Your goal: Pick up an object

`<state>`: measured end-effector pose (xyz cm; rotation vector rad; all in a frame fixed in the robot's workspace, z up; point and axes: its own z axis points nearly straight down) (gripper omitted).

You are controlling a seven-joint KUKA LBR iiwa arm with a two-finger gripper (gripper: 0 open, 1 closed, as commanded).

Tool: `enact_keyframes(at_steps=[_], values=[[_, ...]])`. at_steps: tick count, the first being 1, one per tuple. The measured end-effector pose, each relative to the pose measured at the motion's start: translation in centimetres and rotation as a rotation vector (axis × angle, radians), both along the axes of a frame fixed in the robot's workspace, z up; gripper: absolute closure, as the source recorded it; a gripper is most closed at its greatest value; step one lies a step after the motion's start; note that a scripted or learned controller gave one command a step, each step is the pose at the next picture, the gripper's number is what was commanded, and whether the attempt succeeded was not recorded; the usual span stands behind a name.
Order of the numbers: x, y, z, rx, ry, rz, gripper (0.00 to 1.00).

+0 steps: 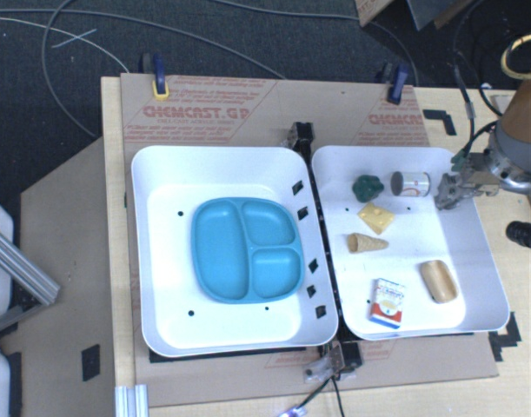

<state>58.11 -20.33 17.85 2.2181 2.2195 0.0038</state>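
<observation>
I see the objects to pick lying in the right bin (482,241). A small silver can (411,183) lies on its side near the bin's far edge, with a dark green lump (367,187) just beside it. Nearer the middle sit a yellow wedge (375,217) and, just below it, a tan cone-shaped piece (366,243). Toward the near edge a brown bread-like roll (439,281) lies by the right rim, and a small red, white and blue carton (388,303) lies close to the near rim. The end effector (448,191) hangs over the bin's far right corner, just beside the can; nothing is between its fingers, and I cannot tell whether it is apart or together. The left bin (152,233) holds a blue divided plate (246,248) at its centre. Both bins rest on the counter (117,146).
</observation>
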Motion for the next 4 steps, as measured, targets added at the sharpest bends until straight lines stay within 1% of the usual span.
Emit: enact_keyframes(at_steps=[1,2,3,4], values=[[0.1,0.0,5.4,-0.001,-0.002,0.001,1.00],[-1.8,5.5,5.8,0.003,0.006,0.002,1.00],[-3.3,11.5,6.1,0.003,0.007,0.003,1.00],[-5.2,16.8,5.5,0.003,0.008,0.002,1.00]])
